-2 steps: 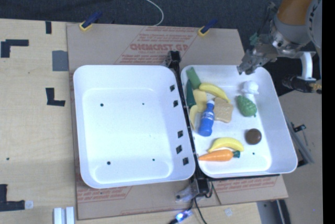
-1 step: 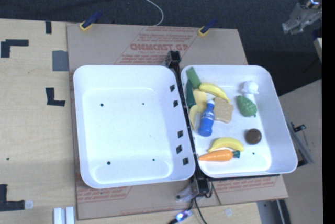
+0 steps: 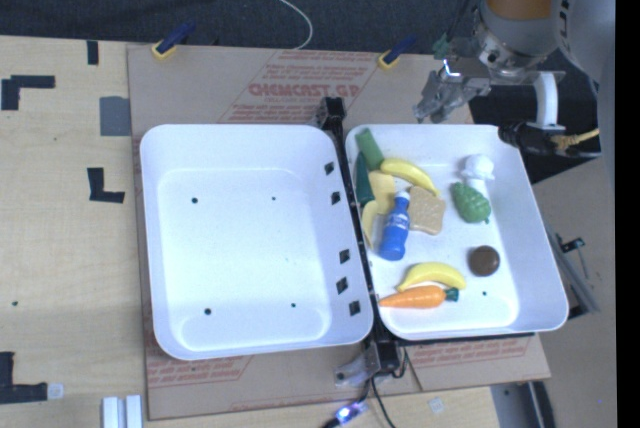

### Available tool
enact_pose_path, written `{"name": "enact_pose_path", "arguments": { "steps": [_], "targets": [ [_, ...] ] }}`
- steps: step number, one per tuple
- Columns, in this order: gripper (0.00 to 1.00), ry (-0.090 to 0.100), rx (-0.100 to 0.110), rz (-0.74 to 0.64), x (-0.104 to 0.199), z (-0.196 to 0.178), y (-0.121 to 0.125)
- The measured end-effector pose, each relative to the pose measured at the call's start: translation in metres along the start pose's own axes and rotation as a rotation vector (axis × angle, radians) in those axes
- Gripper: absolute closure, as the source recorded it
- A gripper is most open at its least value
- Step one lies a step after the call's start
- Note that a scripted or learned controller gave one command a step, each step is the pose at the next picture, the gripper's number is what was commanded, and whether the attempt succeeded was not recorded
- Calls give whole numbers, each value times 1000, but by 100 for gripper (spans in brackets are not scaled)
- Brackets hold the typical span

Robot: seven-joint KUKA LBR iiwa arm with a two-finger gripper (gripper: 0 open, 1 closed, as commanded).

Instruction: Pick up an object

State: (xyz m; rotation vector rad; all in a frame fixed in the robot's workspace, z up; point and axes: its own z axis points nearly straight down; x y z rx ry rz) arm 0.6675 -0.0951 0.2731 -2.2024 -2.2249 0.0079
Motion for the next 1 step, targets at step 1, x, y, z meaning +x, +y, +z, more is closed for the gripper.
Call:
{"name": "enact_pose_path", "arguments": {
  "steps": [1],
  "targets": [
    [100, -2, 0, 4, 52, 94, 0]
  ]
}}
